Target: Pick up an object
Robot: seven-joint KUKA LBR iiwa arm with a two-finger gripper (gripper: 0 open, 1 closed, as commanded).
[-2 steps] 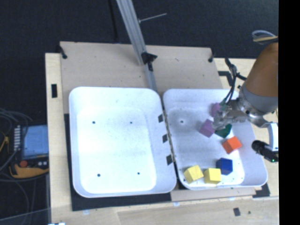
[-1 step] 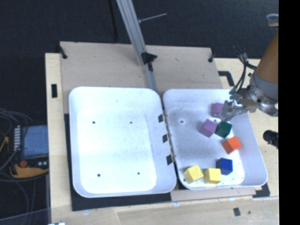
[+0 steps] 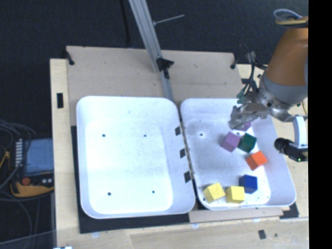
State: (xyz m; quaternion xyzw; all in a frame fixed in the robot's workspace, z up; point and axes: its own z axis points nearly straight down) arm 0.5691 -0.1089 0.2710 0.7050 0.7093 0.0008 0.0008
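Both bins, left [image 3: 129,154] and right [image 3: 207,154], look like smooth white plastic with a slight sheen, sitting on a tabletop [image 3: 114,71] of pale, matt wood or fibreboard. The little blocks, like the purple one [image 3: 230,141] and the orange one [image 3: 256,160], look matt and solid-coloured, and the slanted pole [image 3: 148,30] up top looks like brushed metal.

Metal pole [image 3: 148,32] slanting over bench; blue box [image 3: 39,156] far left w/ cables.

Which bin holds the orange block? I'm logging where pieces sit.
The right bin. The orange block lies on its white floor beside the green block, inside the rim.
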